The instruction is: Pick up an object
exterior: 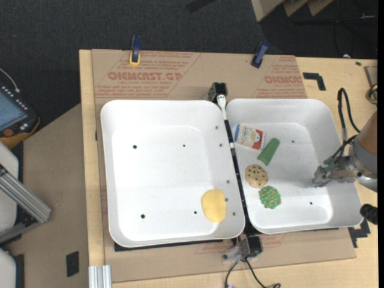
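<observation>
Gripper (321,177), its opening unclear to you, hovers in the right white bin (300,110), well right of the round speckled cookie (256,176).

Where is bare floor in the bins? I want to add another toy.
Most of the left white bin is bare, bordered by the yellow round piece near its front right corner. The right white bin is crowded along its left side.
</observation>
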`<action>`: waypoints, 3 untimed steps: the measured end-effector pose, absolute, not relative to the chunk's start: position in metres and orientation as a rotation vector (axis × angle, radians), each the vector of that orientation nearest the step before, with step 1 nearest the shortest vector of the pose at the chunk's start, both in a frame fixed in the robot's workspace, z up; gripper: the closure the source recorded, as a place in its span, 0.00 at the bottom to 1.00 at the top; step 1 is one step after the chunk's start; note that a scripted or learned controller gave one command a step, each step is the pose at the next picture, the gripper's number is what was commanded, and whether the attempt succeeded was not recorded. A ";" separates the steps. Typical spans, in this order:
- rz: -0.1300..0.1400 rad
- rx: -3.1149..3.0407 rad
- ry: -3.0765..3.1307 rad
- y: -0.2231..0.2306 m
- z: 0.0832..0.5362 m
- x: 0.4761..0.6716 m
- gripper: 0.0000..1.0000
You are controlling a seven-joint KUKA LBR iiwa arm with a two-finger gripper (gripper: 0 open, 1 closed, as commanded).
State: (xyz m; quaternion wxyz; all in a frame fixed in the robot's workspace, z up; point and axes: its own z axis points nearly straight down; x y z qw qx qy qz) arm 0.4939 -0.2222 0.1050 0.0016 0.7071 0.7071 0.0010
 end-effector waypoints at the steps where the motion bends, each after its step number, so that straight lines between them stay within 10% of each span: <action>1: 0.005 2.212 2.234 -0.128 0.092 0.526 1.00; 3: 0.019 2.205 2.222 -0.013 0.335 0.549 1.00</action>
